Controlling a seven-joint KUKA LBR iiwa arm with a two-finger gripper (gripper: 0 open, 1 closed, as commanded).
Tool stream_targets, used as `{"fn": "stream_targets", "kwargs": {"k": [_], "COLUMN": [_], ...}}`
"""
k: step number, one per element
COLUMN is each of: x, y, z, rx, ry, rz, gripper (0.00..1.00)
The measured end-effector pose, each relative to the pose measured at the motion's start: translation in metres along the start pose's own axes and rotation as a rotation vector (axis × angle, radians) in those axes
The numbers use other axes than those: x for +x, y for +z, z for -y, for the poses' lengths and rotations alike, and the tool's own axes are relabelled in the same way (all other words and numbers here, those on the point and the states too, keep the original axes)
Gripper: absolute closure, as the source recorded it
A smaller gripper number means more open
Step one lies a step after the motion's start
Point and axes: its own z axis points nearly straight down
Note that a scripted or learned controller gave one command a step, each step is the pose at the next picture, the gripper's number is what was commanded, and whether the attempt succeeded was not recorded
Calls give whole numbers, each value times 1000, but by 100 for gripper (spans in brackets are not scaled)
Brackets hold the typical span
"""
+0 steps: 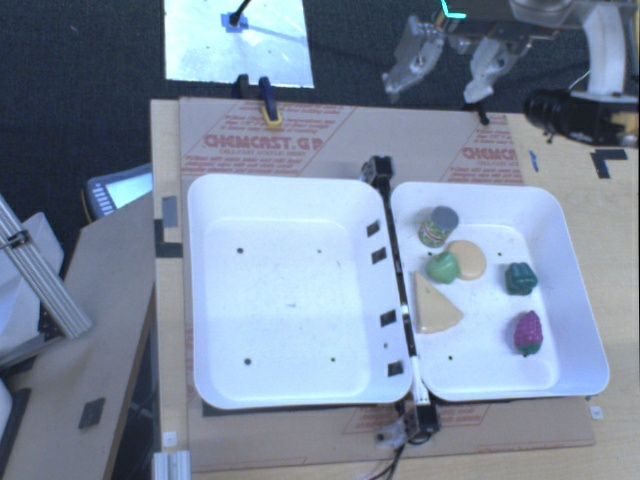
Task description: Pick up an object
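The right bin (570, 268) holds several small items: a grey-topped can (437, 226), a green apple-like piece (442, 266), a tan round biscuit (467, 259), a pale cheese wedge (434, 305), a dark green pepper (520, 279) and a magenta grape cluster (528, 332). My gripper (444, 76) hangs high above the far edge of the bench, beyond the right bin. Its two pale fingers (410, 60) are spread wide apart, open, with nothing between them.
The left bin (215, 298) lies beside the right one, joined by a black hinged divider (390, 268). A yellow clamp (270, 113) sits at the bench's back edge. A shiny square plate (237, 28) lies on the dark floor behind.
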Motion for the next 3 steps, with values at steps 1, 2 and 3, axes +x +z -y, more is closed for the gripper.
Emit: {"fn": "stream_targets", "kwargs": {"k": [1, 2, 3], "x": [0, 0, 0], "y": [-11, -11, -22], "z": [0, 0, -1], "rx": [-3, -2, -5], "ry": [-3, -4, -7], "rz": [-1, -1, -1], "gripper": [100, 0, 100]}}
